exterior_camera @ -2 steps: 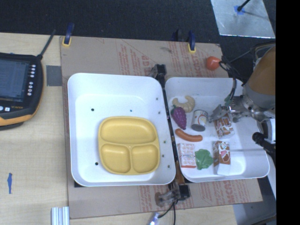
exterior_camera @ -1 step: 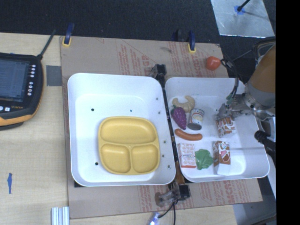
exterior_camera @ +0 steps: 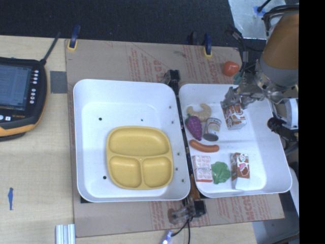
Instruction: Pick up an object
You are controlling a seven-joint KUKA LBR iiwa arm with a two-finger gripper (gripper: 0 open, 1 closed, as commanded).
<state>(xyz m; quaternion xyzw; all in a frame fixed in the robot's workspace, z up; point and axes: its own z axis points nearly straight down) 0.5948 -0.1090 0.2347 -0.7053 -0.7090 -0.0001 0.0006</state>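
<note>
Camera view shows the claw (exterior_camera: 234,99) in the right bin (exterior_camera: 277,156), its grip state impossible to tell, with the small carton (exterior_camera: 235,117) just below it, so a straight, centred descent seems wisest before closing.

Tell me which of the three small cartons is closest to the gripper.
The carton at the right bin's far end, right under the gripper; the other two lie along the near edge.

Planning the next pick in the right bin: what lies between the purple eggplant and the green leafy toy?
In the camera view, a hot dog lies between the eggplant and the green leafy toy.
</note>
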